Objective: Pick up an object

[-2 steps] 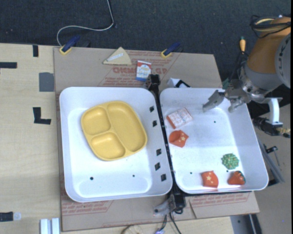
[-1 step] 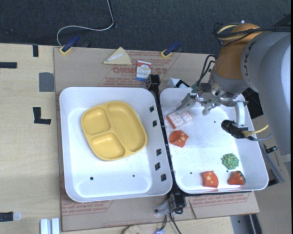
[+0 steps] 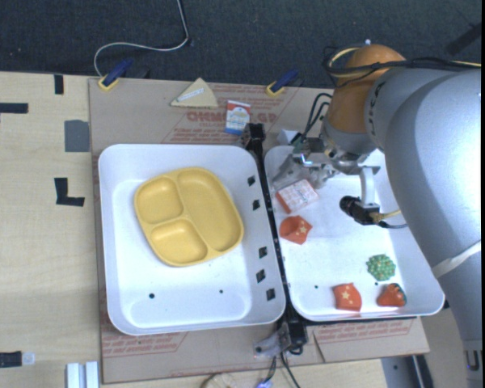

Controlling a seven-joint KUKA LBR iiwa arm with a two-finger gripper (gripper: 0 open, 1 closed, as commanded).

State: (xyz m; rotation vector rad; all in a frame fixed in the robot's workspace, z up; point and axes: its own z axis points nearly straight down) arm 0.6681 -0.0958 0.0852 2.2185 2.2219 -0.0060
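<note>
Bins sit side by side on the brown bench. In the left white plastic bin [image 3: 121, 297] we see a yellow plastic plate with three sections [image 3: 188, 215]. In the right white plastic bin [image 3: 412, 253] we see small toy foods. There is a pale pink and white packet [image 3: 297, 194] near the top left corner. Just below it lies a red-orange lumpy piece [image 3: 295, 229]. Near the bottom edge lie an orange-red block [image 3: 347, 297] and a red strawberry-shaped piece [image 3: 391, 296]. A green bumpy ball [image 3: 380, 266] sits just above the strawberry.

Our big grey arm [image 3: 436, 136] comes in from the right. Its orange band [image 3: 357, 87] is up near the top. The gripper [image 3: 301, 165] hangs low over the top left part of the right bin. The pink and white packet lies just below the gripper's tip, very close. We cannot tell if they touch. We cannot tell how the jaws stand, because the wrist and its cables hide them.

A small red and white box [image 3: 238, 117] stands behind the bins.
</note>
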